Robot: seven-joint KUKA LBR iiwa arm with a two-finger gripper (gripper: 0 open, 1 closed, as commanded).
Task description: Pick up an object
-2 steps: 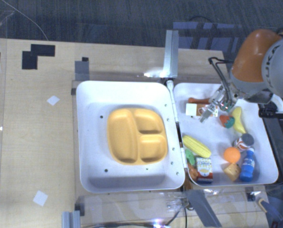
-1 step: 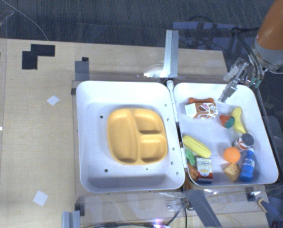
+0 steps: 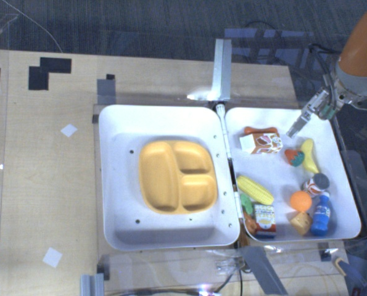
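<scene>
My gripper point(image 3: 294, 129) hangs over the far part of the right bin point(image 3: 350, 193), coming in from the upper right under the orange wrist band. Its tip is just right of a white and orange carton point(image 3: 261, 142) and above a small red and green toy point(image 3: 295, 158). Nothing shows held in it. A yellow banana point(image 3: 309, 155) lies right of the red toy. Further forward lie a corn cob point(image 3: 255, 190), an orange ball point(image 3: 300, 200), a blue bottle point(image 3: 321, 218) and a small juice box point(image 3: 264, 218).
The left bin point(image 3: 118, 165) holds a yellow divided tray point(image 3: 176, 176) in its middle. A metal post point(image 3: 222, 69) stands behind the seam between the bins. Wooden bench surface spreads to the left.
</scene>
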